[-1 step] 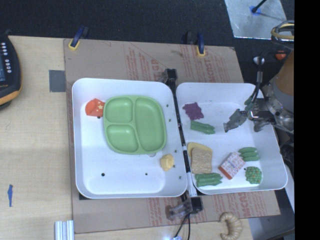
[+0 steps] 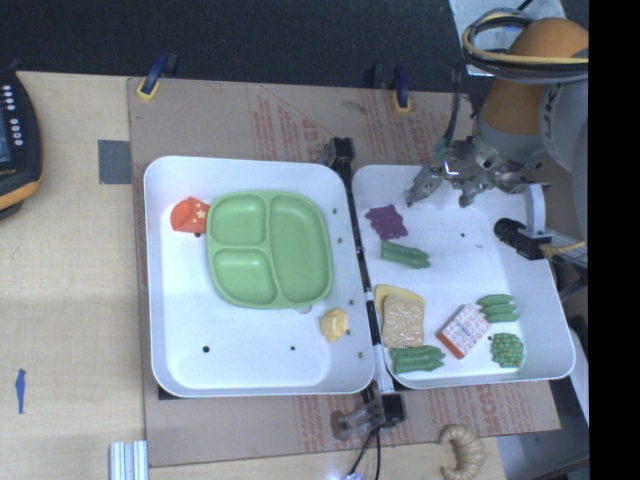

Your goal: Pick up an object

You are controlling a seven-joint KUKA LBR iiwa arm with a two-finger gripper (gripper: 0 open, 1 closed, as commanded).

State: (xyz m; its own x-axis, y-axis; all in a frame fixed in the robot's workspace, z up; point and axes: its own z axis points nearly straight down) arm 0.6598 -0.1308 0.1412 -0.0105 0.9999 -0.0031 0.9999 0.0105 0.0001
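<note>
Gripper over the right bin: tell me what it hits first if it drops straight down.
Probably bare floor of the right white bin. The two-finger gripper hangs open above its upper part; the purple toy piece lies left, though depth is unclear.

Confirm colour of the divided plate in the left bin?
Light green divided plate, clear in the camera view.

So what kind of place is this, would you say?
Probably a robot lab test bench: two white bins clamped on cardboard, toy food such as a bread slice, and a robot arm's tool above the right bin.
</note>
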